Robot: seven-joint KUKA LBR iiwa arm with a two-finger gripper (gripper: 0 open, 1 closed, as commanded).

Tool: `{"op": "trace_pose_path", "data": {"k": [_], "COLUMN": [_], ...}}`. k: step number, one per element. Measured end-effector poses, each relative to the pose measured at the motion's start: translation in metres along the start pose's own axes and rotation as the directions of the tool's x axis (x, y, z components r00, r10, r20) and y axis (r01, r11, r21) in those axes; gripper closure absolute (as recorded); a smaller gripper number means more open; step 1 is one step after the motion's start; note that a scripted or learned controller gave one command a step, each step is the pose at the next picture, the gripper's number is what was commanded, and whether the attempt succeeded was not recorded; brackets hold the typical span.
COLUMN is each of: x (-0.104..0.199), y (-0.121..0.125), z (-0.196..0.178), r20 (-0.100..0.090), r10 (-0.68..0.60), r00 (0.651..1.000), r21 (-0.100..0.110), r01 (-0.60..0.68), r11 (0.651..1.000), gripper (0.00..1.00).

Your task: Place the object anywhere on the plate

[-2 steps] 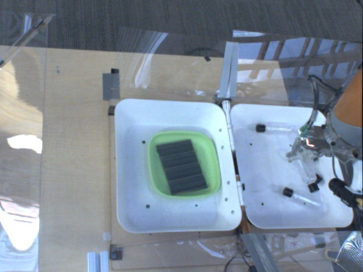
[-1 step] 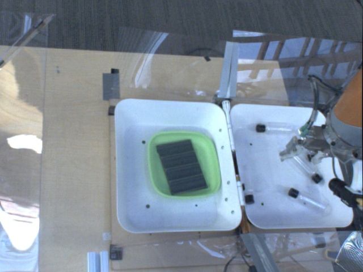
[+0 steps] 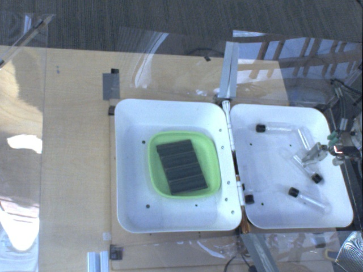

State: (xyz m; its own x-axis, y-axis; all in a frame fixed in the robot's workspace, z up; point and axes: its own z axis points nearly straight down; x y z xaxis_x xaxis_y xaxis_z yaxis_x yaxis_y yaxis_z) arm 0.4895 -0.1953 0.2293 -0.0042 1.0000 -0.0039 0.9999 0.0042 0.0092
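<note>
**Tubes lying loose in the right bin, plate waiting in the left**

Tubes are lying scattered in the right bin point(image 3: 340, 208): clear plastic, each with a small black cap, so thin against the white floor that mostly the caps are showing. One tube point(image 3: 278, 128) is resting near the far wall, another point(image 3: 306, 197) near the front, and a third point(image 3: 309, 152) is angling toward the right rim. They are looking light and slippery, likely to roll when nudged.

The gripper point(image 3: 340, 149) is reaching in at the right edge, hanging just beside the third tube; whether the jaws are spread or pressed together I cannot tell, and nothing is visibly pinched.

The green plate point(image 3: 156, 174) is sitting in the middle of the left bin point(image 3: 130, 208), already carrying a dark ridged block point(image 3: 181, 166). Its central spot is probably giving a wide, easy target for a drop. Both bins are resting side by side on the desk point(image 3: 68, 152).
</note>
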Motion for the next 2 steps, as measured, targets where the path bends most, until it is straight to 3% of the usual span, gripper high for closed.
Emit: {"op": "trace_pose_path", "data": {"k": [1,2], "x": [-0.011,-0.008], "y": [0.001,0.001], "z": [-0.086,-0.126], "r20": [0.000,0.001], "r10": [0.094,0.160], "r00": [0.996,0.987], "r21": [-0.001,-0.001], "r01": [-0.094,-0.160], "r11": [0.996,0.987], "gripper": [0.00,0.00]}}
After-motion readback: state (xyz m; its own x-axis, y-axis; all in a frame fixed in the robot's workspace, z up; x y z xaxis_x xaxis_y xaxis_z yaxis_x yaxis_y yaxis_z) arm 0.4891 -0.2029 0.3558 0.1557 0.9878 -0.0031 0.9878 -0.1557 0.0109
